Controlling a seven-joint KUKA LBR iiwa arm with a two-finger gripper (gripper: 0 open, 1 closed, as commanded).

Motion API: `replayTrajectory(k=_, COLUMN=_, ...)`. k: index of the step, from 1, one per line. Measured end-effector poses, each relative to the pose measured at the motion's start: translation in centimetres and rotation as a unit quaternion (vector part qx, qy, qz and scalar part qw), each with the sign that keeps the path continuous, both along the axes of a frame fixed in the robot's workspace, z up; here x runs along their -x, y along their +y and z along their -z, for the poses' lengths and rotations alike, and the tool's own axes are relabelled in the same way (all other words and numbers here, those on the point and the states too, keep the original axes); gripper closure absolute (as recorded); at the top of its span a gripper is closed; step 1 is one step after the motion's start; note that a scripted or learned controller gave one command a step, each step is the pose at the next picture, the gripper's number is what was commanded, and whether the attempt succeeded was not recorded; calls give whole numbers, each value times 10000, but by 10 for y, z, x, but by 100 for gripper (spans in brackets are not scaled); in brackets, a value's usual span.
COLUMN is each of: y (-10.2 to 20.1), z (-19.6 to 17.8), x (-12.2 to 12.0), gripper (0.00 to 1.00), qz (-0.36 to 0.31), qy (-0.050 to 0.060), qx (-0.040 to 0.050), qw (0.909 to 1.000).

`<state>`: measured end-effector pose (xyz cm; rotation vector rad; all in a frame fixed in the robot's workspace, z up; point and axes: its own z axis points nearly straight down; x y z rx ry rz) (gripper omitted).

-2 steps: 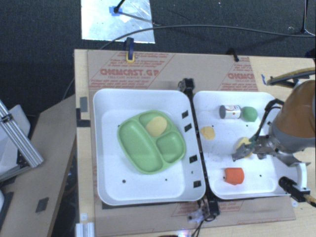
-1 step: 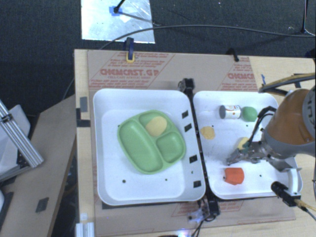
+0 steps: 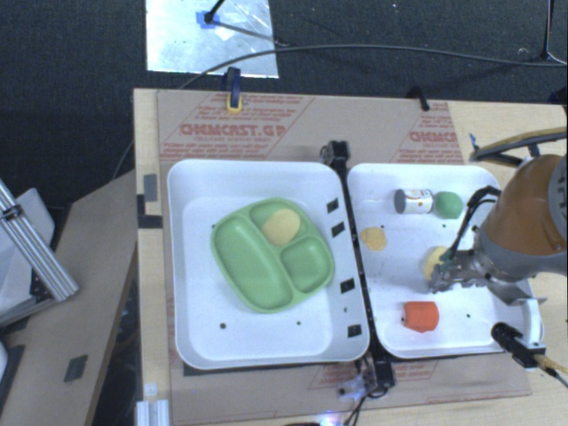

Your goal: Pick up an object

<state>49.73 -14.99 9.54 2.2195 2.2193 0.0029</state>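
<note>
Camera view puts your gripper [image 3: 441, 275] low in the right bin [image 3: 390, 340], over a pale yellow object [image 3: 434, 258]; whether it grips, you cannot tell. Judged step: grasping. Next, lift straight up and check.

We see two white bins side by side on the bench. The left bin [image 3: 191, 238] holds a green divided plate [image 3: 266, 260] with a pale yellow item [image 3: 282, 226] in its upper compartment. In the right bin [image 3: 390, 335] lie a silver can [image 3: 414, 201] touching a green ball [image 3: 449, 205], a small yellow piece [image 3: 374, 238] and an orange block [image 3: 421, 316]. The gripper [image 3: 441, 276] sits low beside a pale yellow object [image 3: 434, 258].
</note>
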Motion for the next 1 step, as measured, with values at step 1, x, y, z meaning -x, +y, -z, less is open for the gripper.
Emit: replayTrajectory(k=1, y=-5, z=-45, x=-5, gripper=100, qz=-20, qy=-14, qx=7, qw=10000)
